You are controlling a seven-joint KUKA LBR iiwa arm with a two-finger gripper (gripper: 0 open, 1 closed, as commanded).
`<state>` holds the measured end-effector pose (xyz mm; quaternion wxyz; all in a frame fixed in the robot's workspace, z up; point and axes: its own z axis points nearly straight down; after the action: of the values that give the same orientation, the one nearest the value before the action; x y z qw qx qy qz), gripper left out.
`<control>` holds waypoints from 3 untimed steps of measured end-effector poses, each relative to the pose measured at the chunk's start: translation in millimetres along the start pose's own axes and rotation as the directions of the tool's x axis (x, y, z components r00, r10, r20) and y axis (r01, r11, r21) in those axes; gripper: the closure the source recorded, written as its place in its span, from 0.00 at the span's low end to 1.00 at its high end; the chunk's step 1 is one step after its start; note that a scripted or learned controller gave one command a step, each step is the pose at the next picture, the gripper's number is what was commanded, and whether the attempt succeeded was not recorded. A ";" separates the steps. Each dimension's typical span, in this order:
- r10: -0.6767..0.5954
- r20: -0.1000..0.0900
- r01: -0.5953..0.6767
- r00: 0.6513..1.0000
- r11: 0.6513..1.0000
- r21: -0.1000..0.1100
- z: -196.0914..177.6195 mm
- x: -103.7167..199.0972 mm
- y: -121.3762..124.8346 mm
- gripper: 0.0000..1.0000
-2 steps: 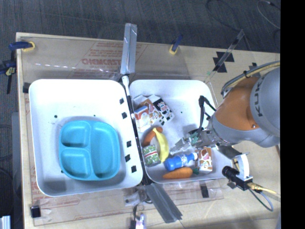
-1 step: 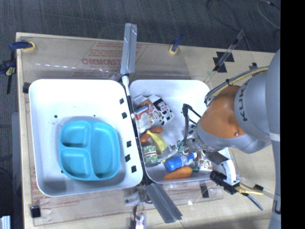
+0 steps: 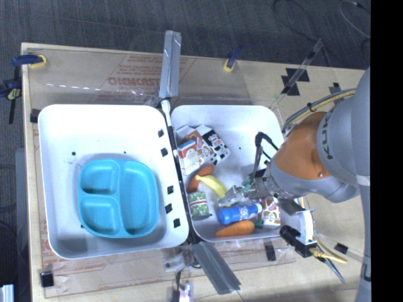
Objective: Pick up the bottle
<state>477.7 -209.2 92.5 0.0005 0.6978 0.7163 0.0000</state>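
The bottle (image 3: 237, 214) is blue with a white end. It lies on its side near the front of the right bin (image 3: 242, 119), between a banana and a carrot. My gripper (image 3: 243, 195) hangs low over the bin, just behind the bottle's upper edge and very close to it. The orange wrist band and grey arm come in from the right and hide the bin's right side. From this angle I cannot make out whether anything is held.
The right bin also holds printed cartons (image 3: 200, 146), a banana (image 3: 211, 184), a small green can (image 3: 198, 204), a carrot (image 3: 234, 229) along the front wall and a small carton (image 3: 272, 212). The left bin (image 3: 56, 121) holds a blue divided tray (image 3: 119, 197).
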 end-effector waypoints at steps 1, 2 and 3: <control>0.191 -0.001 -0.191 0.982 0.982 0.000 0.2 -0.7 -0.5 0.00; 0.284 0.000 -0.284 0.959 0.959 0.000 0.4 3.7 -0.6 0.00; 0.313 -0.001 -0.313 0.950 0.950 0.005 -31.9 19.7 -0.8 0.00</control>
<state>476.3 -189.5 124.4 -0.0017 0.8025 0.5967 -0.0008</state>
